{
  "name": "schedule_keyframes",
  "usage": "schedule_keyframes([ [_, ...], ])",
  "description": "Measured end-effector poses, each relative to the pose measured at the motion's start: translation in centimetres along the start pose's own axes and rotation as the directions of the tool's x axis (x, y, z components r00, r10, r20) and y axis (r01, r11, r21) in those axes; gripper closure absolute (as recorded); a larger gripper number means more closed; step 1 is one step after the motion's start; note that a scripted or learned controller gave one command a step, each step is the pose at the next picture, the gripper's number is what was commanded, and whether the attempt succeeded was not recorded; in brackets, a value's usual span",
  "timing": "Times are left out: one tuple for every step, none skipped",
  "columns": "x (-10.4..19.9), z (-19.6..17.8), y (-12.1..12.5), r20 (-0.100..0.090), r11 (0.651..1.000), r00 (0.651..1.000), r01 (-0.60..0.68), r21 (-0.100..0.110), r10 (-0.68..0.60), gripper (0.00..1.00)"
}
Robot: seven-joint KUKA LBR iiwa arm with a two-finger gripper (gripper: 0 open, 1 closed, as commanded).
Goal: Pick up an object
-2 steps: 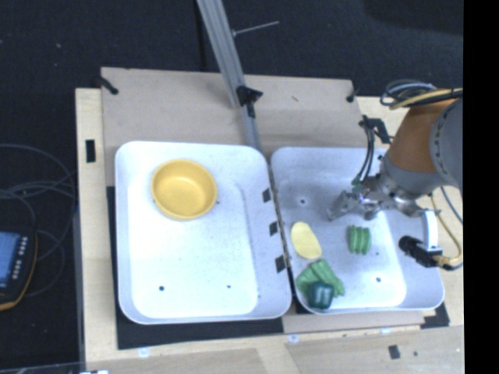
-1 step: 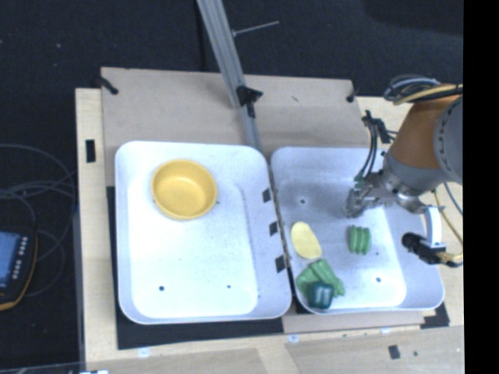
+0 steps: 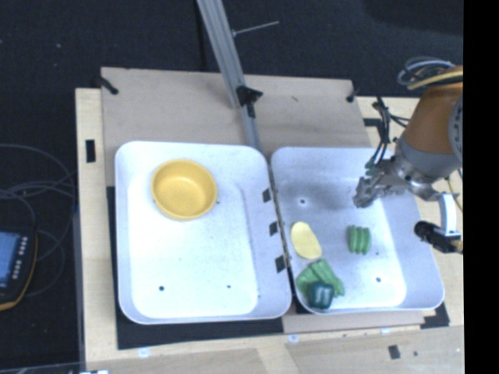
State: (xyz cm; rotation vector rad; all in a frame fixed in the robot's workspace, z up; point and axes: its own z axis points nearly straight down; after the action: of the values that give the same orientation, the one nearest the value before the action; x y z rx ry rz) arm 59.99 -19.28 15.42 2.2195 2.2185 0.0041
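The right bin (image 3: 327,170) holds a pale yellow oval object (image 3: 306,241), a small green object (image 3: 359,240) and a larger green pepper-like object (image 3: 319,282) near its front left corner. The left bin (image 3: 140,232) holds a yellow bowl (image 3: 184,189). My gripper (image 3: 366,194) hangs over the upper right part of the right bin, above and slightly right of the small green object. Nothing shows between its fingers.
A grey metal pole (image 3: 226,53) slants up from the back between the bins. A tan board (image 3: 312,107) lies behind the bins. A handheld controller (image 3: 12,263) with cables sits at the far left.
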Motion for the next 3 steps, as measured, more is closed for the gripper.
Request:
schedule_keyframes([
  [0.4, -4.6, -0.5, 0.000, 1.000, 1.000, 0.000, 0.000, 0.000, 1.00],
  [1.3, -9.9, 0.0, 0.000, 1.000, 1.000, 0.001, -0.001, -0.001, 1.00],
  [6.6, -10.9, -1.0, -0.001, 1.000, 1.000, 0.004, 0.002, -0.004, 1.00],
])
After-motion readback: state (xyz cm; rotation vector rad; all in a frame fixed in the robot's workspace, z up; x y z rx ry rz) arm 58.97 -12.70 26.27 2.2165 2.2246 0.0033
